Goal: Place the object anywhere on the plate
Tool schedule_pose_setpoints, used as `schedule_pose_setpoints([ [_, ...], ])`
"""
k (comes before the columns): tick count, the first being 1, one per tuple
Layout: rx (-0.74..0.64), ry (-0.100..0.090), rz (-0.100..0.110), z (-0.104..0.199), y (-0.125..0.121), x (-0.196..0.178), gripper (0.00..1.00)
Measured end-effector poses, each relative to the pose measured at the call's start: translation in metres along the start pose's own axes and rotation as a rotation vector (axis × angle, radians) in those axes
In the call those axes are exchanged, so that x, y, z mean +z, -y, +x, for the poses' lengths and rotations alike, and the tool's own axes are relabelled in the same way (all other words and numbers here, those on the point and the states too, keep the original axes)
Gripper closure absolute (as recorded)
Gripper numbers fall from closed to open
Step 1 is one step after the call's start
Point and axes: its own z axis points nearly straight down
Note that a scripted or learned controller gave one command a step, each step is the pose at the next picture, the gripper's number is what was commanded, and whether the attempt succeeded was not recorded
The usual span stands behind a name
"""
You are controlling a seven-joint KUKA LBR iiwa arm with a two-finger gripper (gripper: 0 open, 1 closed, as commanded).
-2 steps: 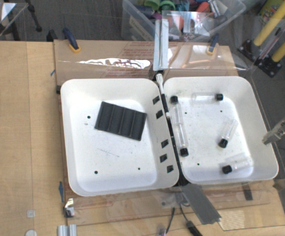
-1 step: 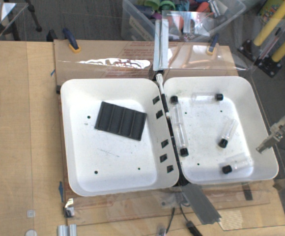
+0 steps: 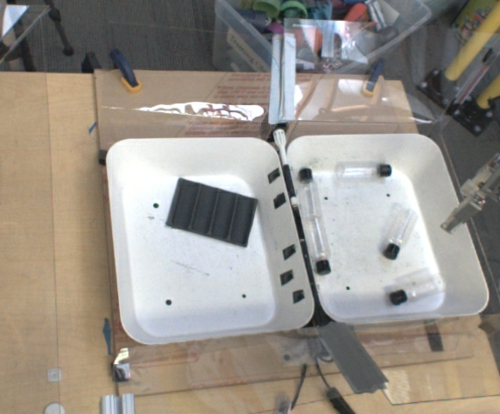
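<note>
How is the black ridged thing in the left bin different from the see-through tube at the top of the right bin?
The black ridged plate is flat, dark and wide; the clear tube is round, see-through and thin. The plate lies slanted in the left bin; the tube lies sideways in the right bin. Both rest flat on white bin floors.

You see little of your robot: at the right edge, a thin grey metal gripper, bare and angular, with small dark fittings along its narrow bars; finer detail is blurred.
</note>
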Motion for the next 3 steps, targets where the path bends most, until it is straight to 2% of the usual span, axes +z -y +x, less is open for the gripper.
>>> schedule_pose_setpoints([
  [1,-0.110,0.000,-0.001,-0.040,-0.036,-0.074,0.00],
  [2,-0.255,0.002,-0.002,-0.069,-0.065,-0.044,0.00],
  [3,-0.253,0.011,-0.006,-0.071,-0.066,-0.056,1.00],
])
